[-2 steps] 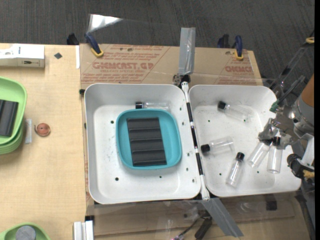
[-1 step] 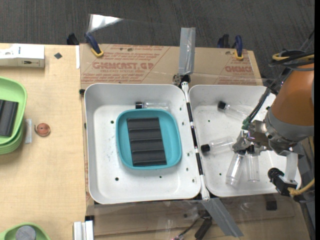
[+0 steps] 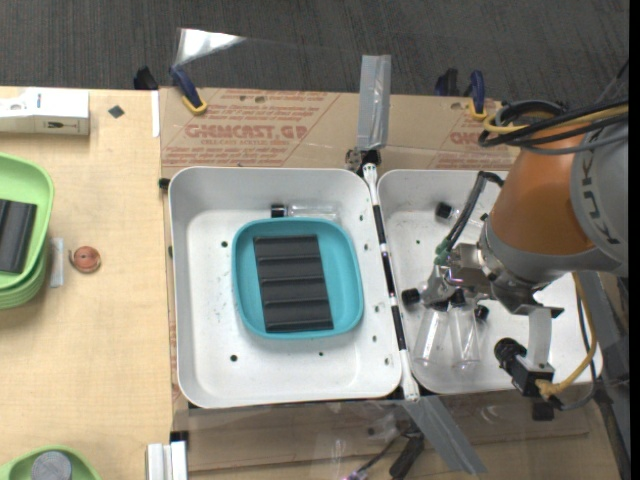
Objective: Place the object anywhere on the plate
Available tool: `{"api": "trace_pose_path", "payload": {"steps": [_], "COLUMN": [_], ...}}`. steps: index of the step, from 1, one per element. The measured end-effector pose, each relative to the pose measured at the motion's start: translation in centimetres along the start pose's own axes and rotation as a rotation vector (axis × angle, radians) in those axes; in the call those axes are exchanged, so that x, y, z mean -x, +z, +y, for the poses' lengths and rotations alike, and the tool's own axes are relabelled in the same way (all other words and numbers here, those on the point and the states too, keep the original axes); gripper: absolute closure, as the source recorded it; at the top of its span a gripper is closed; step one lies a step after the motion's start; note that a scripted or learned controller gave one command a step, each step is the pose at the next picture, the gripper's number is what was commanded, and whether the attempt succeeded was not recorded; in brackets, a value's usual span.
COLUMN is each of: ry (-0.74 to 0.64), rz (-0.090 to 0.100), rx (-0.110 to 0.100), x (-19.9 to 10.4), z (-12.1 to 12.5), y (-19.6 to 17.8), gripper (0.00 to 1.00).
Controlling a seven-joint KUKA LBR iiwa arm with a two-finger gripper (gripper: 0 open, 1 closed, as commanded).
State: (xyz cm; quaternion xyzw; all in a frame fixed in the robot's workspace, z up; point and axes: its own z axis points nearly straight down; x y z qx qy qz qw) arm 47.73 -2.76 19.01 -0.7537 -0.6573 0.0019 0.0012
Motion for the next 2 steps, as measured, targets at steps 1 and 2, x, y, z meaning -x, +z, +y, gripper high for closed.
{"api": "trace_pose_path", "payload": {"steps": [1,2], "ry": [-0.349,-0.35], "rz": [-0.002,-0.002], "rx": [0.0,0.0], "x": [-11.05,-11.06], "z": [6.49,6.49], "y": [0.01,-0.01], "gripper": [1.0,0.0]}}
